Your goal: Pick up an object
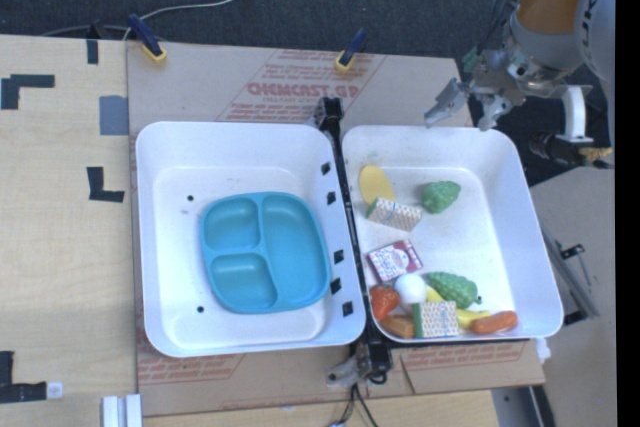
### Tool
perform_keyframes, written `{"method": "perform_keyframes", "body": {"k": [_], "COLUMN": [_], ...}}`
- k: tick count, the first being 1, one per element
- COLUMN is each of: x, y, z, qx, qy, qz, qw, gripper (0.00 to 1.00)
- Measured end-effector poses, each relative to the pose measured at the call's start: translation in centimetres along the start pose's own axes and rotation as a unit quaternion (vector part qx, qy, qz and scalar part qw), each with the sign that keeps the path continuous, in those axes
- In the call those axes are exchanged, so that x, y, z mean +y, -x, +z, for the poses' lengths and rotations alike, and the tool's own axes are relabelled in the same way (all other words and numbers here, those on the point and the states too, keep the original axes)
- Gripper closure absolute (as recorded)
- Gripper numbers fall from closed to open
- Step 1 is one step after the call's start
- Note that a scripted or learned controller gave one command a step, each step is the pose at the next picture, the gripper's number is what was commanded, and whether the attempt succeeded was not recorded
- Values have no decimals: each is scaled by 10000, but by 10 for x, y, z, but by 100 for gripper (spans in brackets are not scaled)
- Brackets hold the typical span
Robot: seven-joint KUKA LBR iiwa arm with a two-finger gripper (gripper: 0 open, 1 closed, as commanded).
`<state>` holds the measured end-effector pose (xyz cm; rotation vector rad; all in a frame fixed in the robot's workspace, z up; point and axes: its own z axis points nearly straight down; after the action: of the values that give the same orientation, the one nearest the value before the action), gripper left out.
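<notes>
My gripper hangs above the far rim of the right bin, open, with nothing between its two spread fingers. Below it in that bin lie a yellow oval piece, a green leafy toy, a small patterned box and a pink-labelled packet. At the bin's near side sit a white ball, a second green toy, a red tomato-like piece, a speckled block and an orange carrot-like piece.
The left bin holds a blue three-compartment tray. A black divider with clips runs between the bins. Cardboard underlay, yellow-blue clamps and a cable lie behind the bins.
</notes>
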<state>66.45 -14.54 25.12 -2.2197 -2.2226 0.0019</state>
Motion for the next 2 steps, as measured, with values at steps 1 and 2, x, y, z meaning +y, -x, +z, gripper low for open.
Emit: {"method": "perform_keyframes", "body": {"k": [1,2], "x": [-73,-82], "y": [4,-7], "z": [113,141], "qx": [6,4], "qy": [-6,6], "qz": [6,4], "qw": [10000,10000], "gripper": [0,0]}}
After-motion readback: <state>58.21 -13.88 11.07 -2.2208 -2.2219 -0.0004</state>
